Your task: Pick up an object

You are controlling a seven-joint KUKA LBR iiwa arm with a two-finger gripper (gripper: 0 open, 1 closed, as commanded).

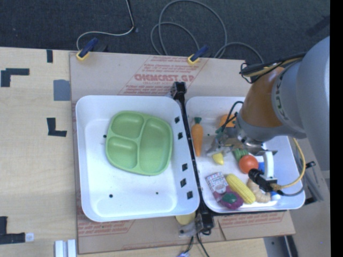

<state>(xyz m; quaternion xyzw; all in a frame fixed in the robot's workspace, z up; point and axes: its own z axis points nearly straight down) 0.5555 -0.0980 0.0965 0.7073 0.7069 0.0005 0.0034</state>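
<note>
Crowding right bin (296,196): glossy, seemingly plastic carrot (197,135)

A big grey robot arm with an orange band (289,103) reaches down into the right white bin (293,197). Toy foods lie there: an orange carrot (197,135), a red tomato (247,163) and a yellow corn cob (240,188). The left white bin (91,197) holds a green plastic plate with sections (140,142).
</note>
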